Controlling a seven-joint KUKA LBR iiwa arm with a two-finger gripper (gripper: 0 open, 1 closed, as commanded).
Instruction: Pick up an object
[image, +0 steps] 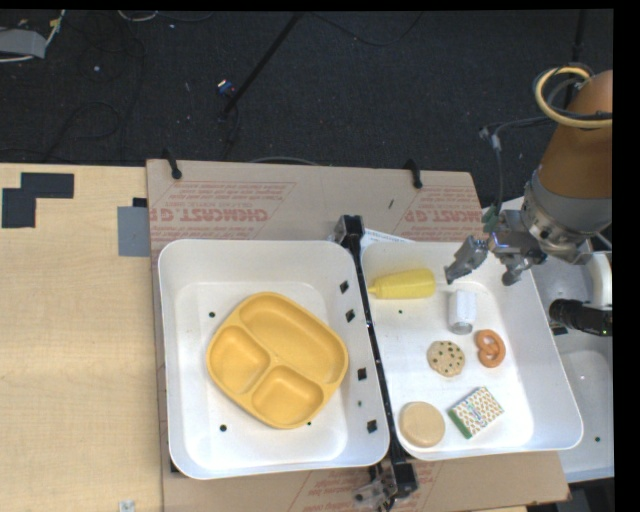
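Bench with two white bins: in the right bin (560, 400), the gripper (492, 258) hangs released, holding nothing, just above the small grey cylinder (460, 310) — the nearest pick — and should descend squarely, jaws straddling it.

Pretty clearly a robotics lab setup, not anybody's kitchen. You've got a grey industrial arm with an orange band (578, 135) reaching in from the right, with loose cables (255, 62) trailing over dark carpet behind the counter (70, 330). Two shallow white bins (172, 300) sit side by side on a sheet of printed cardboard (280, 200), which looks very makeshift-test-rig. The stuff inside is toy food: a yellow divided plate (277, 358), a plastic cookie (446, 358), a pretzel (490, 347), a yellow corn-like piece (402, 285). Black tape patches (38, 195) stuck on the light wood counter add to the experiment-bench look.
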